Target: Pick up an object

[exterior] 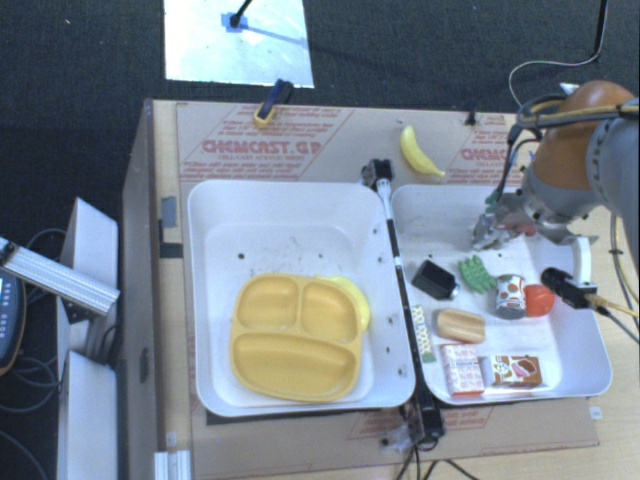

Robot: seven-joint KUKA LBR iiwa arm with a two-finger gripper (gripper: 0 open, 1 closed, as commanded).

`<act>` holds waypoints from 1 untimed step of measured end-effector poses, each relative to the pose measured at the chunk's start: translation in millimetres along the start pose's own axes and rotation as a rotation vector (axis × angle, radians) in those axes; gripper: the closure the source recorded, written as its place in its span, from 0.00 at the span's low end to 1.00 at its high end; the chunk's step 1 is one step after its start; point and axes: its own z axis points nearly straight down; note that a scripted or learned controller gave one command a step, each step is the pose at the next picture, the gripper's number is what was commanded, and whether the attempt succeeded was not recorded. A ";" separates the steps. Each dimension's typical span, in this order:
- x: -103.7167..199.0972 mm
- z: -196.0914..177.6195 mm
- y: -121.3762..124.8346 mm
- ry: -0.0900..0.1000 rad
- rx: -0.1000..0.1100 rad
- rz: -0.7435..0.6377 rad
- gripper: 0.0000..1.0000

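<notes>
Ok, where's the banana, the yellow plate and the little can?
banana [421,154], camera view, middle of its curved body.
yellow plate [296,336], camera view, ridge between its sections.
can [510,296], camera view, its label side.

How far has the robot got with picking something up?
Nothing looks picked up yet. The gripper sits low over the right bin, near its back edge, with nothing seen between its fingers. The green toy, can and black block lie in the bin. Left to do: grab one and lift it.
</notes>
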 end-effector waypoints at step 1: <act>-40.1 -101.1 -35.5 -0.002 0.001 0.004 1.00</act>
